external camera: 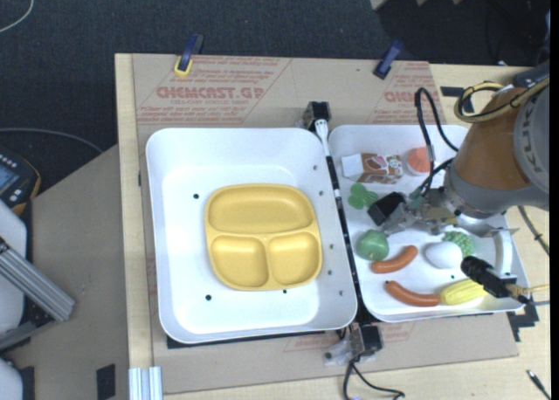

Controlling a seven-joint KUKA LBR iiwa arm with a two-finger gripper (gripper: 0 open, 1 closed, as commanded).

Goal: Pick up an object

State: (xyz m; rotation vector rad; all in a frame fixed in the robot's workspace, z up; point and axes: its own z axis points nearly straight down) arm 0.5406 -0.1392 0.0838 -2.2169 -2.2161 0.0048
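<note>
The right bin (489,306) holds several toy foods. A white and brown packet (374,165) and an orange piece (420,160) lie at its back. A green piece (360,195) and a round green one (373,244) sit near its left wall. Two red sausages (395,259) (410,294), a white egg (442,255), a yellow corn cob (463,292) and a leafy green piece (458,241) lie toward the front. My gripper (409,210) hangs low over the middle of this bin, above the egg and the round green piece. The wrist hides what is beneath it.
A yellow divided plate (262,237) lies in the middle of the left bin (175,162). The grey and orange arm (493,158) covers the right bin's far right side. Black cables loop over the back right corner.
</note>
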